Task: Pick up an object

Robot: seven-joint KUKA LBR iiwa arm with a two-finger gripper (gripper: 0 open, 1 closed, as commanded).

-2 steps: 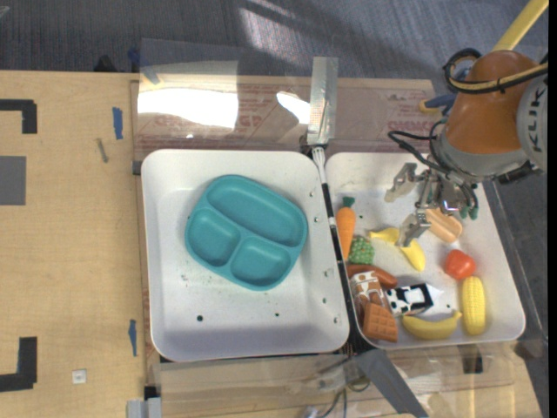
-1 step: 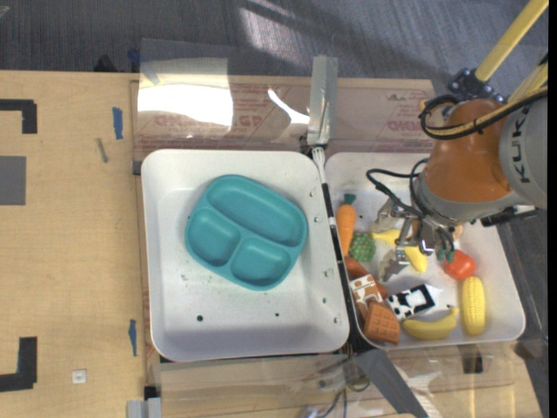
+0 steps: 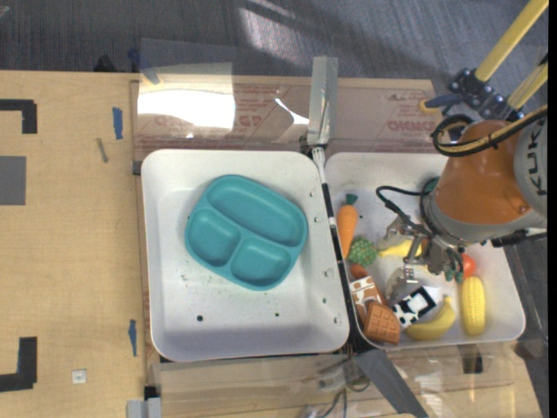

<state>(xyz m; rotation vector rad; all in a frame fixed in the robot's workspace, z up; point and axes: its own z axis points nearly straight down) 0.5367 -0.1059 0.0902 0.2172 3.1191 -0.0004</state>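
Carrot [image 3: 347, 225]: lying against the left wall of the right bin [image 3: 513, 320], its long axis running up and down the view, green top pointing to the far rim and orange tip pointing toward the near side.
Corn [image 3: 473, 305]: lying lengthwise up and down the view near the right wall, yellow and ribbed.
Banana [image 3: 438, 319]: curving along the near part of the bin, its ends turning up toward me, touching the black-and-white patterned block [image 3: 416, 303].
Waffle [image 3: 381, 321]: a brown gridded piece lying at the near left corner, with a smaller brown piece just above it.
Broccoli [image 3: 362, 252]: a small green lump sitting just below the carrot's tip.
My gripper [image 3: 409, 264]: I am hanging over the middle of the right bin, above the toys; I cannot tell how my fingers are set or whether anything is between them.
Left bin [image 3: 174, 320]: it is holding a teal divided plate [image 3: 246, 232], lying flat and turned at a slant.
Bench [image 3: 61, 233]: pale wood panel, with blue tape bits and black marks at its left.
Room: grey carpet is showing beyond the bins, and clear taped sheeting is standing along the far rims.
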